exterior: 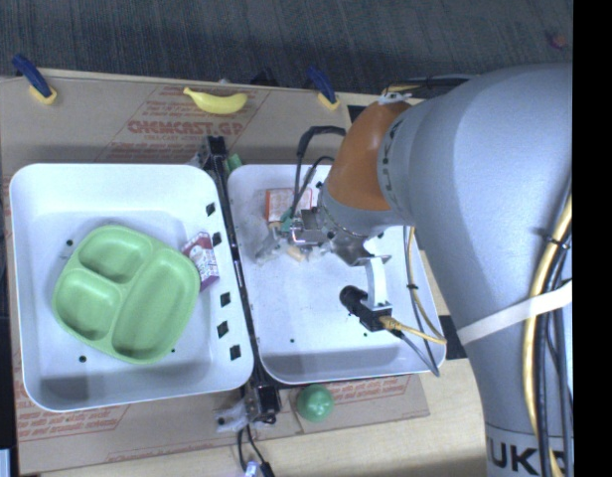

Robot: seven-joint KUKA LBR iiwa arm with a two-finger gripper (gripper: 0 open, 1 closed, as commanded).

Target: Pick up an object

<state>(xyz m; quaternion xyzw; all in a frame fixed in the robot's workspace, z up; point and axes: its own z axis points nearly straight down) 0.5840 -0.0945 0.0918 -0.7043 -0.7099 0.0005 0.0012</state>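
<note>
My gripper (294,231) is low in the upper left part of the right bin (316,356), under the arm's orange band. A small orange packet (276,203) lies just above it, close to touching. A crumpled clear wrapper (250,233) lies just to its left against the bin wall. In the left bin (38,366), a green divided plate (125,291) has a small red and white packet (201,256) at its upper right edge. The arm hides whatever is directly beneath the gripper.
A yellow banana (217,99) rests on the cardboard behind the bins. A green ball (313,401) sits in front of the right bin. Blue clamps (33,78) hold the cardboard's back edge. The arm's bulk covers the right bin's right side.
</note>
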